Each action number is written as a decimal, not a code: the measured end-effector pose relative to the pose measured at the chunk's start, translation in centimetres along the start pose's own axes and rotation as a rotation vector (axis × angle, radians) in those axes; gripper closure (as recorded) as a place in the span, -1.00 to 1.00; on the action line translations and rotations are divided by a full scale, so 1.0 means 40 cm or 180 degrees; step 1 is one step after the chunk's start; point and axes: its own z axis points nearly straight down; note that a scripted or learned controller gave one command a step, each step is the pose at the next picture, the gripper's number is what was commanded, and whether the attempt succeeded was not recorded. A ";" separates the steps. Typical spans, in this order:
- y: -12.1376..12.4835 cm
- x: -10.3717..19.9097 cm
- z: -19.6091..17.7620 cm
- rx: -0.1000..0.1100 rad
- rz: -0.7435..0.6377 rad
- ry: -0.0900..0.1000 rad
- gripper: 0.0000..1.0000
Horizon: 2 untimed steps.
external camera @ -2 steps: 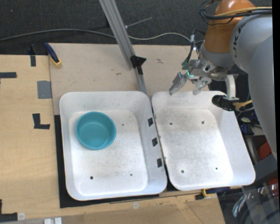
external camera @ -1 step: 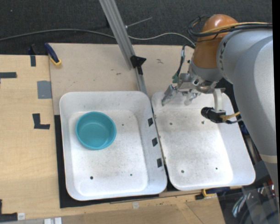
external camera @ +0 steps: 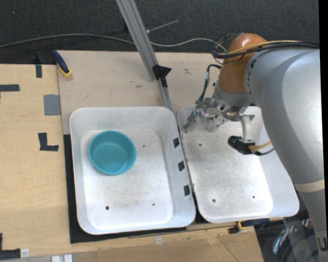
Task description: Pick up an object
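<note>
A teal bowl [external camera: 112, 151] sits upright in the left white bin [external camera: 129, 209], toward its upper left. My gripper [external camera: 202, 119] hangs over the far left corner of the right white bin [external camera: 247, 200], close to the wall between the bins. It is well to the right of the bowl. I see nothing between its fingers, and the arm's grey body and orange band [external camera: 242, 66] cover much of the right bin's far side.
A slanted metal pole [external camera: 142, 40] with a black clamp stands behind the bins. Cables run across the bench's far edge. A blue and yellow tool [external camera: 61, 62] lies at the back left. Black clips [external camera: 181, 165] sit on the wall between the bins.
</note>
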 end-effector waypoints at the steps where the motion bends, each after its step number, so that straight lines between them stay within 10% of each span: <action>1: 0.000 0.002 -0.027 -0.0004 -0.0004 0.0001 1.00; 2: -0.003 -0.011 -0.139 -0.0037 0.0001 0.0009 1.00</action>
